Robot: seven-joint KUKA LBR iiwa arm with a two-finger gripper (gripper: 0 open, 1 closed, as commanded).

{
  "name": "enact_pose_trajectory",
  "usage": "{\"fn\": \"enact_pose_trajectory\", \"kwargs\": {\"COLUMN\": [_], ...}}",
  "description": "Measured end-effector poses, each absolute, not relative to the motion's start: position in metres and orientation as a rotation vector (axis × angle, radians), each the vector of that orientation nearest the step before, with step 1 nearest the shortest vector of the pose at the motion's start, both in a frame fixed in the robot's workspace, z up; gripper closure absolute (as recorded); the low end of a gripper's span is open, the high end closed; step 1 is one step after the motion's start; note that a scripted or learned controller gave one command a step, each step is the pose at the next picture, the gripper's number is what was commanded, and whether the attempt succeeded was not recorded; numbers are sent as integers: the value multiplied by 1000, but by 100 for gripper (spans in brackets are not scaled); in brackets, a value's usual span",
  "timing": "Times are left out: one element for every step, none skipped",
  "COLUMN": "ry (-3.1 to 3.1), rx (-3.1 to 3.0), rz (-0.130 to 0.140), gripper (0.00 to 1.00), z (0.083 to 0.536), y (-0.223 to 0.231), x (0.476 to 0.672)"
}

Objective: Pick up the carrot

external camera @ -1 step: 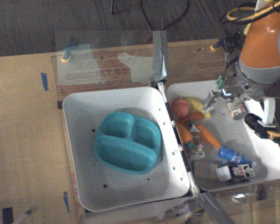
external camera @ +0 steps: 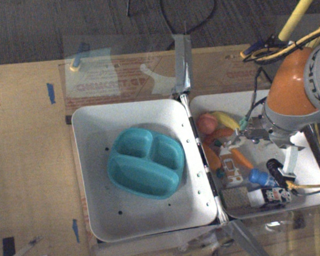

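The carrot (external camera: 242, 157) is a thin orange stick lying at a slant in the middle of the right bin (external camera: 312, 166). My gripper (external camera: 239, 137) hangs just above its upper end, reaching in from the right under the grey and orange wrist. I see nothing held in it. A white bottle-like item (external camera: 230, 169) lies right beside the carrot on its left.
Crowding the right bin's left side are a red fruit (external camera: 206, 123), a yellow banana (external camera: 226, 119) and another orange item (external camera: 211, 154). A blue item (external camera: 259, 175), a grey mesh pad (external camera: 234, 197) and a white-and-black item (external camera: 269, 196) lie along its front. In the left bin (external camera: 91, 126) sits a teal divided plate (external camera: 146, 162).
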State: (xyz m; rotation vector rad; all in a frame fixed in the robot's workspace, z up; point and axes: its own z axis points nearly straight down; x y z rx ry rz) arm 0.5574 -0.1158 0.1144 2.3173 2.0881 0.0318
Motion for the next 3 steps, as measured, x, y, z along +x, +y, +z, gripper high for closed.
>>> {"fn": "enact_pose_trajectory", "kwargs": {"ry": [2111,2114,2070], "rx": [2285,2304,2364], "rz": [31,16,-1], "gripper": [0,100,100], "z": [93,99,225], "y": [-117,-120,-67], "x": [524,518,509]}}
